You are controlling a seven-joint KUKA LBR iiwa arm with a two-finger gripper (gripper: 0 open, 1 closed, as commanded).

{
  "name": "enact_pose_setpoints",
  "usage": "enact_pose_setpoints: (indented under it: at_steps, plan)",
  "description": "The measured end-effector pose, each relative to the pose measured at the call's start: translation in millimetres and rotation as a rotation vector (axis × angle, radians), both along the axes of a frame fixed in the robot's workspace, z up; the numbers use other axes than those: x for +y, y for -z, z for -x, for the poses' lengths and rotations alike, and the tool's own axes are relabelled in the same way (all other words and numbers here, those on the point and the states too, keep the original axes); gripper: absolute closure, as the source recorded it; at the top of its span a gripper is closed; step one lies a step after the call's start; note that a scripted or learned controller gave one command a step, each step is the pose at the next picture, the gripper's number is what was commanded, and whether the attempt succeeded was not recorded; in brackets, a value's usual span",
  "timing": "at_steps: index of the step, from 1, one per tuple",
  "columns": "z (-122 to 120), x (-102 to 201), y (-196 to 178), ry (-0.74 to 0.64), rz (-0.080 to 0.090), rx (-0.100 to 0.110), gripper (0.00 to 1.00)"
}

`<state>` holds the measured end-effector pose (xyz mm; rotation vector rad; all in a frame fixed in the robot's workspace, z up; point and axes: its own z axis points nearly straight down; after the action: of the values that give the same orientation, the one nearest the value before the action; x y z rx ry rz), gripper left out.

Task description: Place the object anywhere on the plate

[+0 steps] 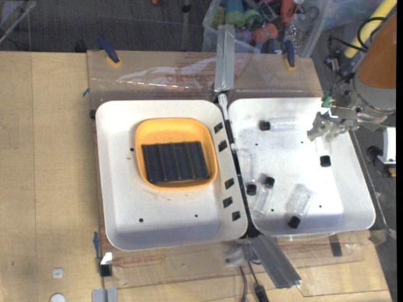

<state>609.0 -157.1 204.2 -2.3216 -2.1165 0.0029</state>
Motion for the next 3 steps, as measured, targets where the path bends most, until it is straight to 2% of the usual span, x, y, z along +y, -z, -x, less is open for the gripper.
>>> enact_pose_setpoints:
  at_steps: [1, 2, 3]
  plan:
    - [-52, 12, 19, -0.189, 0.000, -0.004, 1.00]
    - [-57, 9, -52, -0.005, 0.000, -0.002, 1.00]
    - [-59, -16, -94, 0.188, 0.001, -0.004, 1.00]
